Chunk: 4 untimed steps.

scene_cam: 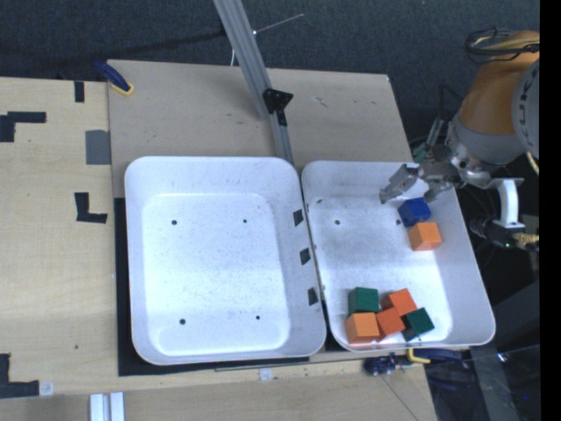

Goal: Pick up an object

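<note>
My gripper (412,191) hangs over the far right part of the right bin (351,191), its fingers spread open. A blue block (414,210) lies on the bin floor just in front of the fingertips, and I cannot tell whether it touches them. An orange block (425,235) sits right beside the blue one, toward the near side. Nothing is lifted between the fingers.
A cluster of green and orange blocks (386,314) fills the right bin's near corner. The left bin (210,261) stands beside it across the shared rim. A slanted metal pole (254,60) rises behind the bins.
</note>
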Available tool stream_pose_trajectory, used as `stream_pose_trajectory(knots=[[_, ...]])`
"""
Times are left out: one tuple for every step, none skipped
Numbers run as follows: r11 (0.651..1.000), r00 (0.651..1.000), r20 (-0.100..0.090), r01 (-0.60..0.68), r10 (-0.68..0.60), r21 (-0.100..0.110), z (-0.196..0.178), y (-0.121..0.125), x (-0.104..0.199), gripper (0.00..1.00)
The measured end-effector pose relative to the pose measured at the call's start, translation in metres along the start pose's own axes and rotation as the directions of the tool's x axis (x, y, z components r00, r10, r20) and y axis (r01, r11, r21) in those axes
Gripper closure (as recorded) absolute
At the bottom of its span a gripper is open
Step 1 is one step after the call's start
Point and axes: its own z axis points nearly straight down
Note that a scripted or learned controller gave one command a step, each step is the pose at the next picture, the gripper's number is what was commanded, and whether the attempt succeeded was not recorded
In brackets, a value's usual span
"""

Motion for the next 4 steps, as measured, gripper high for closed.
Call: stream_pose_trajectory(knots=[[1.000, 1.000, 0.000, 0.000, 0.000, 0.000, 0.000, 0.000, 0.000, 0.00], [1.000, 1.000, 0.001, 0.000, 0.000, 0.004, 0.044, -0.002, 0.002, 0.00], [1.000, 1.000, 0.000, 0.000, 0.000, 0.006, 0.098, -0.004, 0.003, 0.00], [1.000, 1.000, 0.000, 0.001, -0.001, 0.001, 0.085, -0.002, 0.003, 1.00]])
